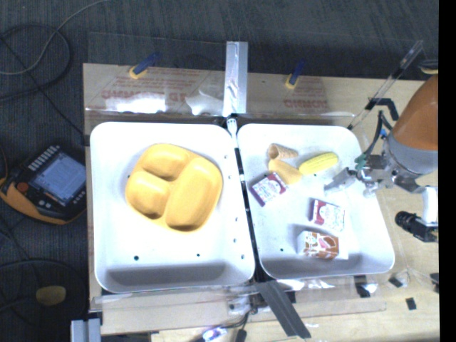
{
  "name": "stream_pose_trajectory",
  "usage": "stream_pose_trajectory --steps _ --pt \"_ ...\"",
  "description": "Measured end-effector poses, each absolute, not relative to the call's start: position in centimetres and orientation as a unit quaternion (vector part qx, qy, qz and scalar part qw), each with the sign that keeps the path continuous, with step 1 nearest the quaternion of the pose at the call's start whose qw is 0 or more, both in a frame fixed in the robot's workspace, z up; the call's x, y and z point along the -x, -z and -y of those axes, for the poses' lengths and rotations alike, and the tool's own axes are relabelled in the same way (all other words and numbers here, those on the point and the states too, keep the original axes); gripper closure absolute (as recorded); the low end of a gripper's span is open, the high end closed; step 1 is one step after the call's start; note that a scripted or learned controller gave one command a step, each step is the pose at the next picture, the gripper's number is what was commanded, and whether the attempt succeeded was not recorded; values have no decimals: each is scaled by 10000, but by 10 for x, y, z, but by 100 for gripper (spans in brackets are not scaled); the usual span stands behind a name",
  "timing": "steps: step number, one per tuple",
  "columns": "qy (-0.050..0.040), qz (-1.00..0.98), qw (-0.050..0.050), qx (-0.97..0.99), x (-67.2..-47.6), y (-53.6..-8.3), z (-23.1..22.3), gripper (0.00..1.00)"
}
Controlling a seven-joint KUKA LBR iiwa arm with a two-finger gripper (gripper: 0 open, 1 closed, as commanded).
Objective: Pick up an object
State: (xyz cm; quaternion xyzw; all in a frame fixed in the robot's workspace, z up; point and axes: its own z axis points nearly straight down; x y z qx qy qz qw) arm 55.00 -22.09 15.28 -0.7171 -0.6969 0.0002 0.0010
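- The arm (420, 130) is cut off by the right edge, so we see little beyond its orange band.
- We cannot make out how the gripper (348, 177) stands; it is small and blurred.
- Labels on the three small packets (327, 214) are too small for us to read.

We count two white bins (107, 262); one large yellow lumpy object (173, 185) in the left bin; in the right, three small printed packets (268, 188), one yellow corn cob (318, 163), and two tan cone-shaped pieces (281, 151).
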Motion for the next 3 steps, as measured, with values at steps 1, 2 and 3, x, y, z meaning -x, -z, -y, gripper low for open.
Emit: stream_pose_trajectory --steps 1,2,3 --pt "50 6533 24 7571 -555 -99 210 0" --pt "23 6538 -44 7566 -622 -89 197 0" --pt "17 6798 -53 7333 -573 -90 175 0"
